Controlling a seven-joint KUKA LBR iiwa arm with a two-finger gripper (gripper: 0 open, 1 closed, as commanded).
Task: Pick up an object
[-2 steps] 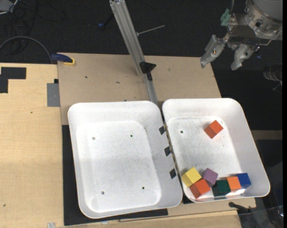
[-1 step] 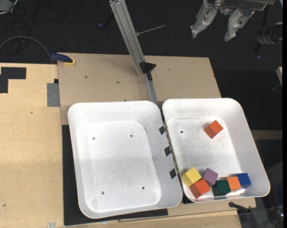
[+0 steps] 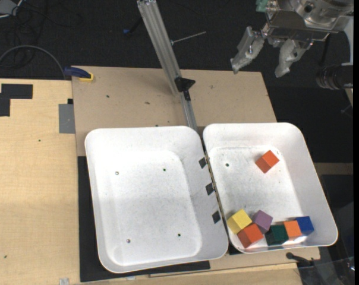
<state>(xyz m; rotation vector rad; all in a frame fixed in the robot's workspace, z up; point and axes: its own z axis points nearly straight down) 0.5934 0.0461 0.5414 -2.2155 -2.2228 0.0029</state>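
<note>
Blocks sit in the right bin (image 3: 315,177): an orange block (image 3: 267,161) alone toward the far side, well apart from a cluster at the near edge w/ a yellow block (image 3: 240,219), purple block (image 3: 263,219), red block (image 3: 250,235), green block (image 3: 277,234), a second orange block (image 3: 293,228) & blue block (image 3: 305,224). Pincer (image 3: 264,62) hangs released, fingers spread, nothing between them, over the far right of the desk (image 3: 132,100), beyond the bin. Left bin (image 3: 108,153) is beside it.
</note>
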